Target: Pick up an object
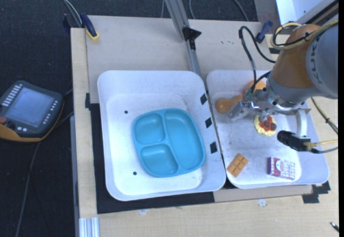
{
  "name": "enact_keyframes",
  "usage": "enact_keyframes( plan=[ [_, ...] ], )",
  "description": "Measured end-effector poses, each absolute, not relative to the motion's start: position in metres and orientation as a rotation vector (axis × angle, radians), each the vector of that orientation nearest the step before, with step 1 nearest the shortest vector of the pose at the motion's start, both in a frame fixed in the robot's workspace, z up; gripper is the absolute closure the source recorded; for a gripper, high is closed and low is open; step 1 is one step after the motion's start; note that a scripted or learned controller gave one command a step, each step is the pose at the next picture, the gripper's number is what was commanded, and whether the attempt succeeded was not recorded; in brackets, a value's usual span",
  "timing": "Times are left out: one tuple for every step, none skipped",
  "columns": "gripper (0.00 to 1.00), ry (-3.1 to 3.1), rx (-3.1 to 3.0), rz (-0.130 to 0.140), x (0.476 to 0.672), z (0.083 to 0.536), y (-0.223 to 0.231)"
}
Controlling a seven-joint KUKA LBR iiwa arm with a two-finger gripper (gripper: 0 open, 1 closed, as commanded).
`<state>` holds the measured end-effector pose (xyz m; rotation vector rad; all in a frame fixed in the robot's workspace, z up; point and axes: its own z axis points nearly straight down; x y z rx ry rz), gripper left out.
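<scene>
Brown spoon-like object [226, 105] is seen in the upper left part of the right bin [252, 150], just beside the gripper [245, 109], which is lowered into that bin from the right of the frame. Whether the gripper is apart or together cannot be told; nothing is seen clamped in it. A yellow and red item [265, 125] is partly covered below the wrist. Nearer the lower edge, an orange block [237, 164] and a maroon packet [282, 168] are laid apart. A blue divided tray [169, 142] is set in the left bin [118, 123].
</scene>
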<state>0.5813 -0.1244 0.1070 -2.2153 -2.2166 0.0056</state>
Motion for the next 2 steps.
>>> enact_keyframes(
  plan=[
    [1.0, -2.221, -2.221, -0.002, 0.584, 0.122, -0.125],
    [1.0, -2.226, -2.223, -0.005, 0.579, 0.169, -0.121]
  ],
)
